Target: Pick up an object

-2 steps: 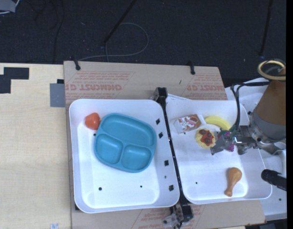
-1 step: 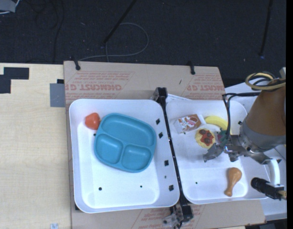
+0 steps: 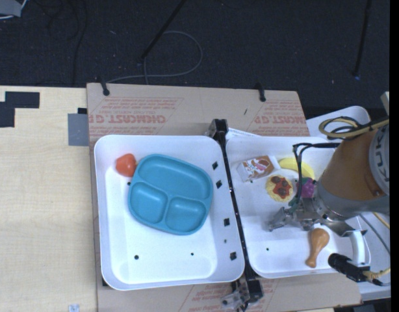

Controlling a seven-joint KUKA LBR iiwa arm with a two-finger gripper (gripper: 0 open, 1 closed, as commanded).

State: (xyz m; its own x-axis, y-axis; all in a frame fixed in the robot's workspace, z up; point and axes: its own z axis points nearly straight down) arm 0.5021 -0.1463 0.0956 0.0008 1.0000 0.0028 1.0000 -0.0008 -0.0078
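R bin, near edge: toy drumstick lies just R of the end effector, which sits low over the bin floor w/ metal fingers spread, nothing between them, apart from the drumstick. Just behind the end effector: small pizza slice toy, a purple bit, a banana and a red-white packet toward the far L. L bin holds a blue 3-compartment tray w/ a red-orange tomato touching its far-L corner; cardboard sheet on the desk behind both.
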